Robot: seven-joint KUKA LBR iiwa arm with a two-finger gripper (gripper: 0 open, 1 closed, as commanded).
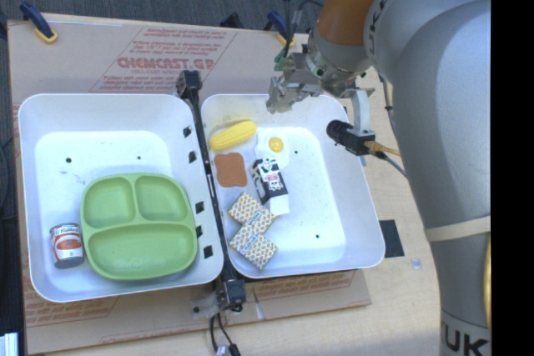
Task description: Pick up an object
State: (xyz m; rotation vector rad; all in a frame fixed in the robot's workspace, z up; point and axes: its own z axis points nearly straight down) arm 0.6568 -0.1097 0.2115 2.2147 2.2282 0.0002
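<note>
While the gripper [279, 96] hangs over the far rim of the right bin [359, 217], whether it is parted or closed cannot be told from this slant, and nothing shows in its grasp. Just inside that bin's far left corner lies a yellow corn cob [233, 134], with a fried egg toy [274, 146] beside it. Nearer than the corn sit a brown patty [231, 170], a small black-and-white carton [271, 183] and two checkered packets [251, 228]. Across the bin's left wall, the left bin [33, 146] holds a green divided plate [138, 225] and a small can [67, 244]. Cardboard [167, 58] covers the surface beyond both.
</note>
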